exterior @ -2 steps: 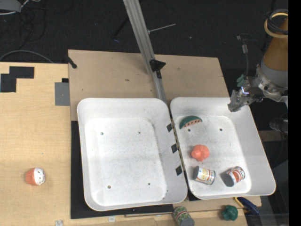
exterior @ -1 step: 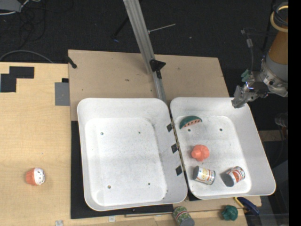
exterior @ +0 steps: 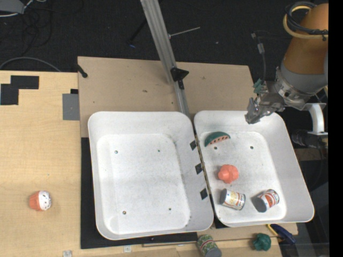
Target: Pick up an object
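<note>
The gripper (exterior: 254, 114) hangs over the far rim of the right shallow white bin (exterior: 293, 159); whether it is released or clenched cannot be told. Nearest lies a green-and-red watermelon-slice toy (exterior: 218, 138), then a red-orange rounded lump (exterior: 228, 173), then two small cans (exterior: 233, 199) (exterior: 266, 200).

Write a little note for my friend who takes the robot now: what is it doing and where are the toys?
Gripper: above the right bin's far rim, nothing seen between its fingers.
In the right bin: watermelon slice, red toy, small can, red-and-white can.
Done: nothing picked yet.
Left: go down on one toy, grab, lift.
</note>
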Controlling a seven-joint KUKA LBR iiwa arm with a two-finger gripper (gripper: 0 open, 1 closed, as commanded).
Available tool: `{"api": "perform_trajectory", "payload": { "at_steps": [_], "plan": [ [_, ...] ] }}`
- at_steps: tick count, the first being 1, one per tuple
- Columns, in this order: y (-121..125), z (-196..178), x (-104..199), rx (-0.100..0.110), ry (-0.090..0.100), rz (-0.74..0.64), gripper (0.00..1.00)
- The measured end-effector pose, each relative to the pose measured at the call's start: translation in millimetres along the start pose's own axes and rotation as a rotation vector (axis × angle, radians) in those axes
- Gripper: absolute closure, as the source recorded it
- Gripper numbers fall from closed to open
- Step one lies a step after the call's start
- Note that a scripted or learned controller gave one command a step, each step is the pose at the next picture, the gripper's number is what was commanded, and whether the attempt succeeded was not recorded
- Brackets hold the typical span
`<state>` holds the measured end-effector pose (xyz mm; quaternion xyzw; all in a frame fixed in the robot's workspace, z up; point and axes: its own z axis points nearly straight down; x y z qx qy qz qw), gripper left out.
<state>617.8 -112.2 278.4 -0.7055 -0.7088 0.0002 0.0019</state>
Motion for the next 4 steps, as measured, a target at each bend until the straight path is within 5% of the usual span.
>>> {"api": "perform_trajectory", "payload": {
  "at_steps": [4],
  "plan": [
    [11.7, 57.9, 190.9, 0.0, -0.002, 0.001, 1.0]
  ]
}}
